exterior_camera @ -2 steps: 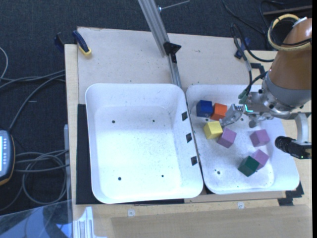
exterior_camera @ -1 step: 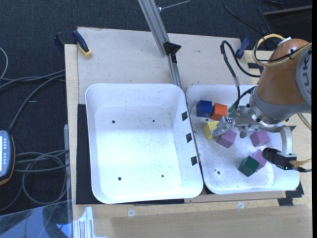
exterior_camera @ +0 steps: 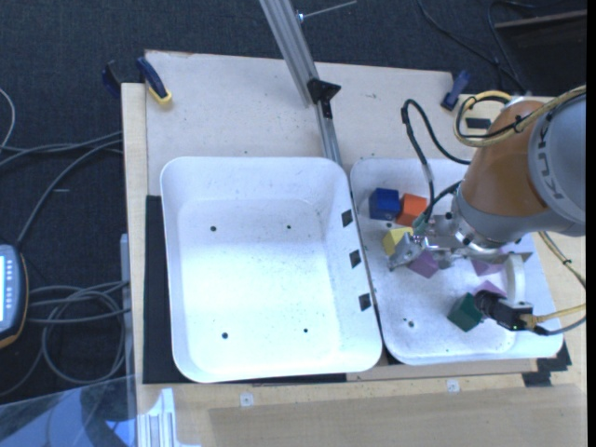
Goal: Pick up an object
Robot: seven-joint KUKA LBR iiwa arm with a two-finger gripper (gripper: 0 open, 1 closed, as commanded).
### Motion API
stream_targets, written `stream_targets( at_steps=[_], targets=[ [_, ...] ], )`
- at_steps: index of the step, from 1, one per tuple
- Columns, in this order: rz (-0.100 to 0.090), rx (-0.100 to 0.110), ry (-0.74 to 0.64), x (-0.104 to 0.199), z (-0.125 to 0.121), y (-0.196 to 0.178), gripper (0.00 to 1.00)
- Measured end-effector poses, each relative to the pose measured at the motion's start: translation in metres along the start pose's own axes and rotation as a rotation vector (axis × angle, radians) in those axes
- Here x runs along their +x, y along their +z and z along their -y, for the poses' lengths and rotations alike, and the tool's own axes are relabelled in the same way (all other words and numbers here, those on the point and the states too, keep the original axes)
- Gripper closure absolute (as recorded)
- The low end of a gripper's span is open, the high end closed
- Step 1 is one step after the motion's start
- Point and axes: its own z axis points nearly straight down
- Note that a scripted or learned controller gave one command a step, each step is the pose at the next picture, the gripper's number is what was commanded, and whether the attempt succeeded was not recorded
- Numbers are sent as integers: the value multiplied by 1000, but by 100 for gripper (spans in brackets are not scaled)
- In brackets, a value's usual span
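The two-finger gripper [exterior_camera: 410, 250] hangs low in the right white bin [exterior_camera: 419, 343], over a small purple block [exterior_camera: 424, 266] and just beside a small yellow block [exterior_camera: 395, 240] — whether its fingers are apart I cannot tell. To grasp well, I think it should centre on one block only — the blue cube [exterior_camera: 384, 203] and orange cube [exterior_camera: 412, 209] behind it crowd closely.

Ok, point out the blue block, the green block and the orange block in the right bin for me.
blue block [exterior_camera: 384, 203]: camera view, on its top face.
green block [exterior_camera: 464, 313]: camera view, on its upper face.
orange block [exterior_camera: 412, 209]: camera view, on the visible side beside the blue one.
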Motion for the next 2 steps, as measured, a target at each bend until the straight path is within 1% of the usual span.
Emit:
stream_targets(
  at_steps=[1, 2],
  targets=[
    [8, -17, 5, -5, -5, 18, 0],
    [8, -23, 4, -5, -7, 6, 100]
  ],
)
